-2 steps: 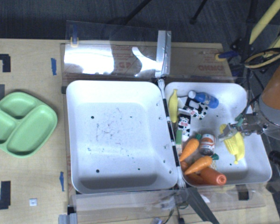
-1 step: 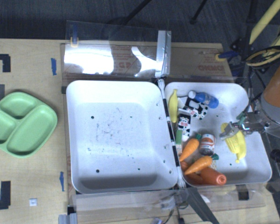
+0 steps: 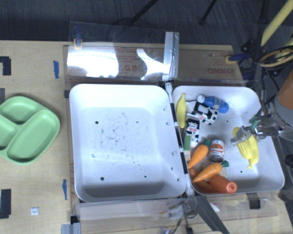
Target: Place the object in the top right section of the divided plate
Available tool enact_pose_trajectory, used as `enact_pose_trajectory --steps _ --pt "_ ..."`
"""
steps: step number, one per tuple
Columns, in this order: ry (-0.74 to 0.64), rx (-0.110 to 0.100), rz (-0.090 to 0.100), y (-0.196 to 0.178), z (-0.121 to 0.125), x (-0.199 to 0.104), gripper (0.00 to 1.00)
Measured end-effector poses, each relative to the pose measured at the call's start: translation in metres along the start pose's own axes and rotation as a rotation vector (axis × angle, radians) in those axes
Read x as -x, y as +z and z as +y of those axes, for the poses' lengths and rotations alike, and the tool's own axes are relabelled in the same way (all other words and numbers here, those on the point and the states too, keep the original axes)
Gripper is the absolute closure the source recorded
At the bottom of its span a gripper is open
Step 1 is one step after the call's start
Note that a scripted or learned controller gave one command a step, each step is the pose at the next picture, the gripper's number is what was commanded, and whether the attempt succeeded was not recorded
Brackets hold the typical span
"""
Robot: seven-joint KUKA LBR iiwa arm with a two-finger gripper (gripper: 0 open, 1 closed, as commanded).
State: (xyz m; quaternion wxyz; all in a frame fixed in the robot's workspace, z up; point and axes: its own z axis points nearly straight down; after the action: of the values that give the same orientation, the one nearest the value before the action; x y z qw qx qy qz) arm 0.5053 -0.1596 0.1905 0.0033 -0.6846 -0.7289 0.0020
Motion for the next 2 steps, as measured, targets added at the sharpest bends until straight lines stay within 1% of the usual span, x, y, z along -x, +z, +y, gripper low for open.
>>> enact_pose_trajectory --steps 1,2 --pt "0.001 -0.002 0.000 -0.007 0.001 0.001 1.00" --pt "-0.258 0.002 0.000 0.006 0.006 -0.052 1.00"
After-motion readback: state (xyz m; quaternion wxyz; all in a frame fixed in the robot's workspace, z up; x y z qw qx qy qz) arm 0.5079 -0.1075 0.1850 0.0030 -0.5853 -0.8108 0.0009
